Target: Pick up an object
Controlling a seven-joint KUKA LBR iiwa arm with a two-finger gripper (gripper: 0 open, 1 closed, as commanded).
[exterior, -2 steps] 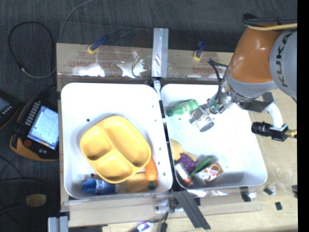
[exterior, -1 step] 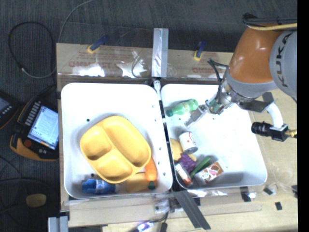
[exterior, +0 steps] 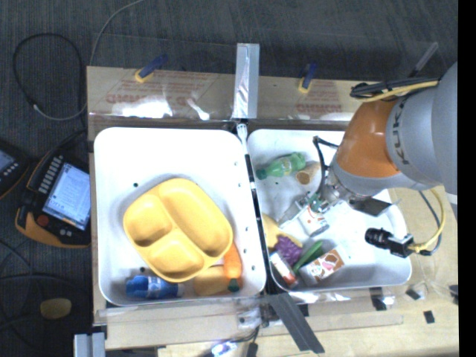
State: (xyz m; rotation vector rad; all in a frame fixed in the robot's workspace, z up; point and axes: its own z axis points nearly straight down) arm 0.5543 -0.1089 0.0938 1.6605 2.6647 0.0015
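I am reaching into the right bin [exterior: 387,270], crowded near its left wall.
My gripper [exterior: 318,203] is hanging just above the small carton [exterior: 311,220]; I cannot tell its grip.

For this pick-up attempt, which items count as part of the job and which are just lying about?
Part of the job:
- two-finger gripper, low in the right white bin
- small white carton beneath it
- green plastic bottle
- purple grape toy

Just lying about:
- yellow divided plate in the left white bin
- blue bottle
- orange carrot toy
- handheld pendant on the floor
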